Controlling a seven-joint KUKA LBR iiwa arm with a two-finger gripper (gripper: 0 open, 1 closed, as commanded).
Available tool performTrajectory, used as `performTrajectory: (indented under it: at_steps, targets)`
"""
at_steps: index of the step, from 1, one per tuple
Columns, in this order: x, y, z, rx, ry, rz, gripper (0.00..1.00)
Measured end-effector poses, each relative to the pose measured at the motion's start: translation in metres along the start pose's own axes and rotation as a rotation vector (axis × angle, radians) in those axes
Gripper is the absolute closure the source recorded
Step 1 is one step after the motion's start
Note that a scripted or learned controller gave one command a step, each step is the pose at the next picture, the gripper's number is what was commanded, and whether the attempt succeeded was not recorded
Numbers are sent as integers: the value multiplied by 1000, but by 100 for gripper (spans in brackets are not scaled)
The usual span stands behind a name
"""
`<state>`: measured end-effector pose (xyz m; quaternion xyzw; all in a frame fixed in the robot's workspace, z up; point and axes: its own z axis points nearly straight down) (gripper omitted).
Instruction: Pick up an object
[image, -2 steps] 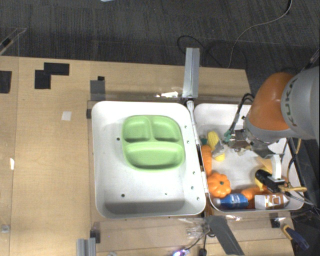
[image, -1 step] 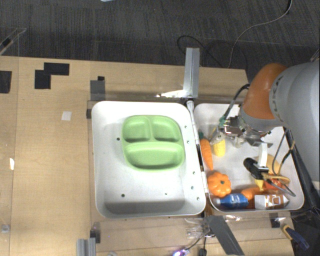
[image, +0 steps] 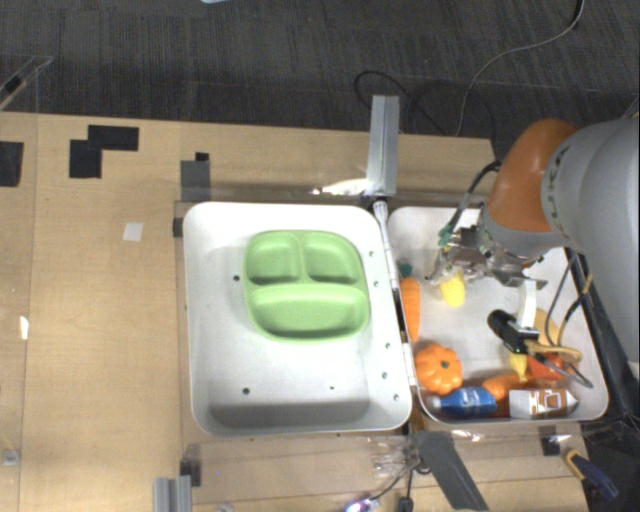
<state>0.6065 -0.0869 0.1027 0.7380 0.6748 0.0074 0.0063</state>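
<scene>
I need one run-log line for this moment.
gripper over right bin | yellow object just below it | green tray in left bin

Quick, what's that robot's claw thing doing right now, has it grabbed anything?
Tool: it hangs over the right bin, right above a small yellow object. Whether it is open, closed or gripping that object cannot be told from this view.

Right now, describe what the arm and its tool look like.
The arm is bulky and rounded, light grey, with a glossy orange band curving above the wrist. Below it sits the tool, a compact dark and metallic assembly with small fittings. Thin black cables loop along its side and trail beside the wrist toward the right bin.
</scene>
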Motion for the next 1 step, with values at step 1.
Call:
performTrajectory:
  at_steps: [1]
  targets:
    - [65,-3,-83,13,0,-143,100]
